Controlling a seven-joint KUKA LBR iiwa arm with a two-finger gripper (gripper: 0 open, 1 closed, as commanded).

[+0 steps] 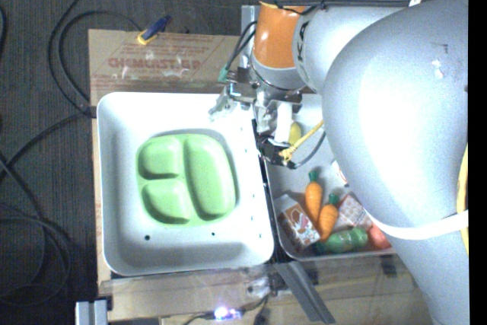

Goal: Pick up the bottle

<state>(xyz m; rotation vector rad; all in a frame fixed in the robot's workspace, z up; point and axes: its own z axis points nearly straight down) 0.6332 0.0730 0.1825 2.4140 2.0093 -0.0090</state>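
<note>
The grey arm is covering most of the right bin, two carrots and a green bottle are crowding its near corner, while the green tray is filling the left bin's middle, leaving its rim margins open.

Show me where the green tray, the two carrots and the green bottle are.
green tray (186, 177): camera view, middle ridge.
carrots (313, 198): camera view, body of the left carrot.
green bottle (346, 240): camera view, middle of its side.
</note>
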